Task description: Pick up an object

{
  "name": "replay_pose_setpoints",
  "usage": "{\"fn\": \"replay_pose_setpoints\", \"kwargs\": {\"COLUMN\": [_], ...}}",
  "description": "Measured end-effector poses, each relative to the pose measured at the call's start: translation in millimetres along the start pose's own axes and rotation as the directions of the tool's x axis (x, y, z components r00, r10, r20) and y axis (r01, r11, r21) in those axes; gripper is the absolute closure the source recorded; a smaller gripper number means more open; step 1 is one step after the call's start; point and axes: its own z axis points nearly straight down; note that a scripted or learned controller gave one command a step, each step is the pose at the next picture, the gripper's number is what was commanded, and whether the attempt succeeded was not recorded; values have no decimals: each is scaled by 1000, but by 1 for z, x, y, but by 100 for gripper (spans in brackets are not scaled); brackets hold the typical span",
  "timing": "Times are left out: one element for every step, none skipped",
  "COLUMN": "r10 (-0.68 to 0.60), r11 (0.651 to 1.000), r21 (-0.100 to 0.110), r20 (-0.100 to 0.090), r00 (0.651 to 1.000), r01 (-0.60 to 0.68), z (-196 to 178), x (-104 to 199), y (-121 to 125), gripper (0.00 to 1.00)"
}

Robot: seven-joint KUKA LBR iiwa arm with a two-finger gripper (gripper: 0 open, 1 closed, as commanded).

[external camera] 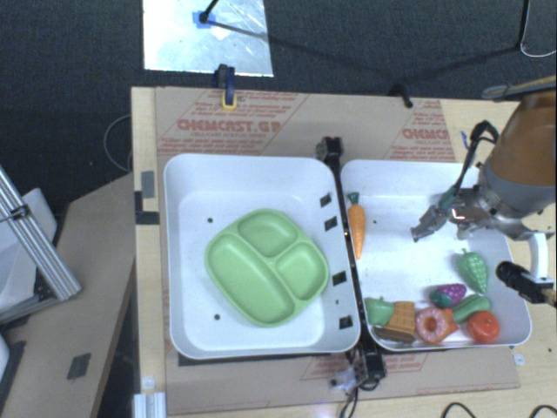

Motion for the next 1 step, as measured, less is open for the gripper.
{"fn": "replay_pose_setpoints", "kwargs": {"r10": [1], "r11": [1000], "r21": [1], "r20": [0], "r00": [1000], "r01": [-1], "z": [61], "x": [5], "y": [-3], "gripper": [0]}}
